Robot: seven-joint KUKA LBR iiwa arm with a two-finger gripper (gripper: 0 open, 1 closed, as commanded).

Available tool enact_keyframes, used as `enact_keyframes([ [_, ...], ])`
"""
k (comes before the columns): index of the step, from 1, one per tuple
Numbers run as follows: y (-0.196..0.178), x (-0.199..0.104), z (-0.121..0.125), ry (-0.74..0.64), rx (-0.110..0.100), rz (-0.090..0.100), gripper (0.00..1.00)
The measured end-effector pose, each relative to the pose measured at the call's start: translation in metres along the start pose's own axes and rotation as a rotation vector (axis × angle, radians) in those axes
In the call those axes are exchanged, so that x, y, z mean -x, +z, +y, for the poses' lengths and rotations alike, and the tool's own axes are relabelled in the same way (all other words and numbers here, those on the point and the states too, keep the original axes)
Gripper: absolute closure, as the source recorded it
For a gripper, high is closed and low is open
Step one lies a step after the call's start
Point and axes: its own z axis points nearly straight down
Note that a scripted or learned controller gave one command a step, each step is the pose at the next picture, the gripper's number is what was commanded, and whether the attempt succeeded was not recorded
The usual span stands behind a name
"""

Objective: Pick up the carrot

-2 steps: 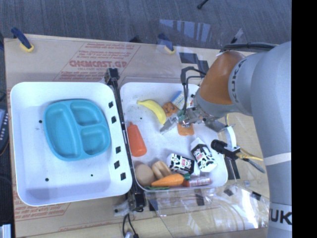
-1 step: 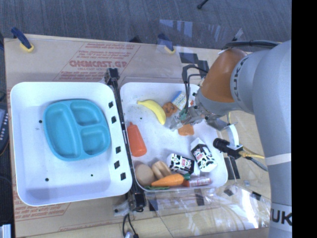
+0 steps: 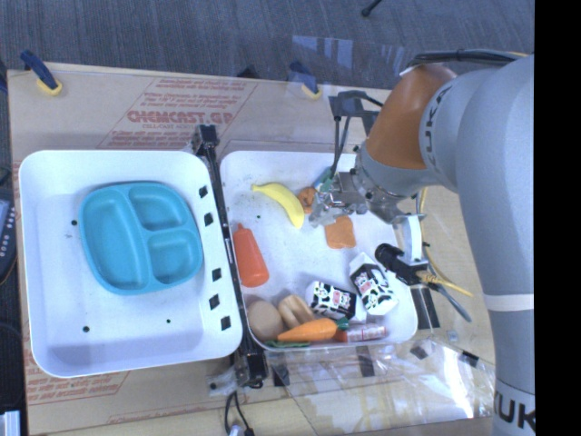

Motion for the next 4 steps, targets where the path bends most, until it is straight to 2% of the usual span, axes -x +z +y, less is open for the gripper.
enact_keyframes([
  [1,-0.037,-0.027,-0.031,0.251,-0.007,0.003,1.0],
  [2,-0.037,-0.027,-0.031,0.251,-0.008,0.003,0.0],
  [3,0.047,0.033,-0.024,0.253,-0.016,0.0,0.0],
  [4,0.065,0.049,-0.006,0.192,0.001,0.003,0.0],
])
